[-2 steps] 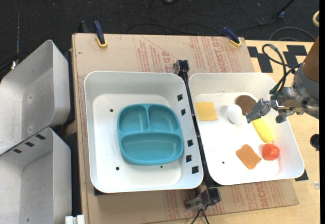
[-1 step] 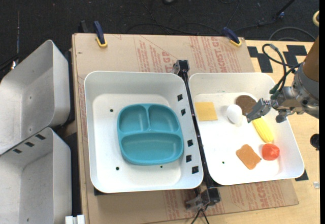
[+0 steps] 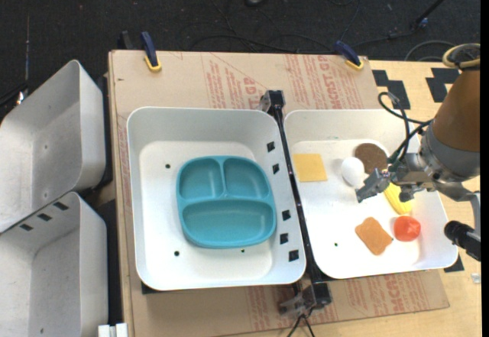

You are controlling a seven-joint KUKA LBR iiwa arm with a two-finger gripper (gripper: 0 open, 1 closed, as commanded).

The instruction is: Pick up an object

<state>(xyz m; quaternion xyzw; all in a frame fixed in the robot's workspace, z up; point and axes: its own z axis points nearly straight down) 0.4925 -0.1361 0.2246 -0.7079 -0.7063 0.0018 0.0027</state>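
Note:
The right bin holds several toy foods: a yellow cheese slice, a white egg, a brown round piece, a yellow piece, a red tomato and an orange toast-like piece. My gripper reaches in from the right and hangs over the yellow piece's upper end, just right of the egg. Its fingers stand apart, open, one pointing down-left towards the egg. Part of the yellow piece is hidden under the gripper.
The left bin carries a teal divided plate. A black divider with clamps runs between the bins. Two more white bins lie off the bench at the left. Cables hang by the arm.

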